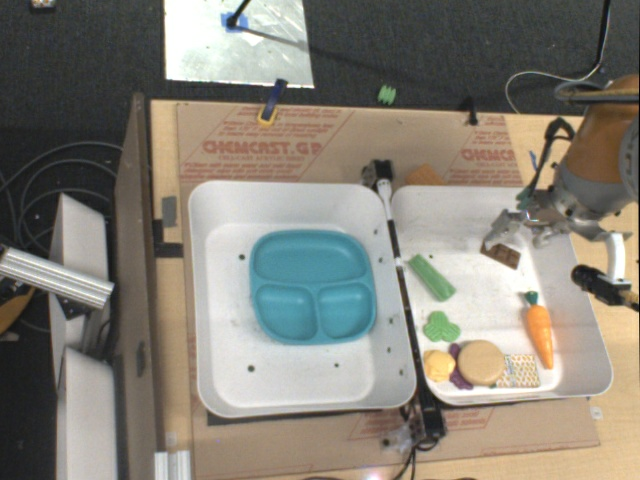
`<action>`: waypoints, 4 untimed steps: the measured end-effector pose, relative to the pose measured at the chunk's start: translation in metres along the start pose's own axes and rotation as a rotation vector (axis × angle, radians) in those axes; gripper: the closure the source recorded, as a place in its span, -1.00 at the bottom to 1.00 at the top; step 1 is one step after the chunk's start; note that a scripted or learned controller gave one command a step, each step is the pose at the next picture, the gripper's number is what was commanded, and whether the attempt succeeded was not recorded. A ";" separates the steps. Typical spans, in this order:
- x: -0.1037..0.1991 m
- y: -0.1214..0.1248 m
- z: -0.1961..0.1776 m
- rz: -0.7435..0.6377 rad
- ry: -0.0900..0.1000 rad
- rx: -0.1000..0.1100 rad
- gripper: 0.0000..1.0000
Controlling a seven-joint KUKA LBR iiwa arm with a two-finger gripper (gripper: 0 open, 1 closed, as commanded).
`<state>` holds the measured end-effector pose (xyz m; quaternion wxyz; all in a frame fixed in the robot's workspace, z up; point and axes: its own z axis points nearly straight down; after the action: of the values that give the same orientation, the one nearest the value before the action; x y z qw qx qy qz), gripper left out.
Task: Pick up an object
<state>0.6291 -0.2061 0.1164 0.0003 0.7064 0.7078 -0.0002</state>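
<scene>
A small brown block (501, 256) lies in the upper right of the right bin (590, 368), just below the gripper (520, 224), whose fingers look apart; nothing sits between them. Bare white floor spreads left of the block. Lower in this bin lie a green stick (431, 277), a green leafy piece (440, 327), a carrot (540, 334) near the right wall, and a cluster by the bottom rim: yellow piece (439, 365), tan round (481, 362), patterned square (522, 370). The left bin (215, 268) holds a teal divided plate (312, 286) at its centre, with free margin all around.
</scene>
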 end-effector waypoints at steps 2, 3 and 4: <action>-0.001 -0.020 -0.085 0.001 -0.002 -0.008 -1.00; 0.000 -0.005 -0.017 -0.003 0.000 0.000 -1.00; 0.000 -0.009 0.027 -0.001 0.000 0.000 -1.00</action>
<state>0.6206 -0.2060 0.0891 0.0003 0.7061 0.7081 -0.0002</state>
